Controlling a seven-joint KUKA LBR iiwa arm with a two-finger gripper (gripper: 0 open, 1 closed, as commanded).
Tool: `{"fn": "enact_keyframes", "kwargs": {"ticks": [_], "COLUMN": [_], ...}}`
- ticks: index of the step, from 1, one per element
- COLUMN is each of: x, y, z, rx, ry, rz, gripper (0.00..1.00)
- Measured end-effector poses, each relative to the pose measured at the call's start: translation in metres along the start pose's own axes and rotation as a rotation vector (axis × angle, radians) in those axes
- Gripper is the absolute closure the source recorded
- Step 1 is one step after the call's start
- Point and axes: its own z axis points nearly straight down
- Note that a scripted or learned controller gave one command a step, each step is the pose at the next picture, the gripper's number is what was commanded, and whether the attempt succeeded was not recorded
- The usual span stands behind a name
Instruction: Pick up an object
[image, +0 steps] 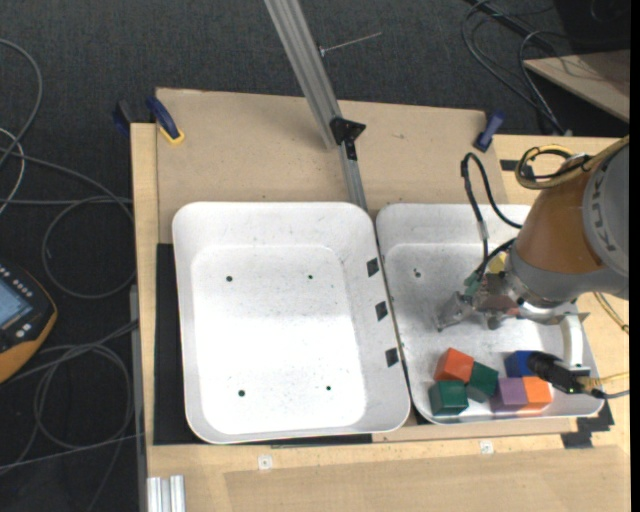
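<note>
Blocks (490, 382) sat bunched in the right bin's (420, 250) near corner; my end effector (462, 308) hovered just beyond them, honestly couldn't tell its state.

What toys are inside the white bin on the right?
Inside the right bin, near its front edge, lie colored blocks: an orange block, green blocks, a purple block and a blue block. The claw hovers over them. The arm covers part of the bin floor.

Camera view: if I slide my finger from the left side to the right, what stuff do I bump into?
Yellow gadget → blue clamp → left bin → metal pole → right bin → tool → orange arm band.
</note>
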Motion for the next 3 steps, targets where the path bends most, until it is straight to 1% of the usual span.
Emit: {"fn": "enact_keyframes", "kwargs": {"ticks": [1, 2, 3], "x": [0.000, 0.004, 0.010], "y": [0.001, 0.003, -0.003], "z": [-0.013, -0.077, -0.136], "rx": [-0.006, -0.013, -0.013], "ry": [0.000, -0.003, -0.003], "rz": [0.000, -0.002, -0.002], "gripper": [1.00, 1.00, 1.00]}}
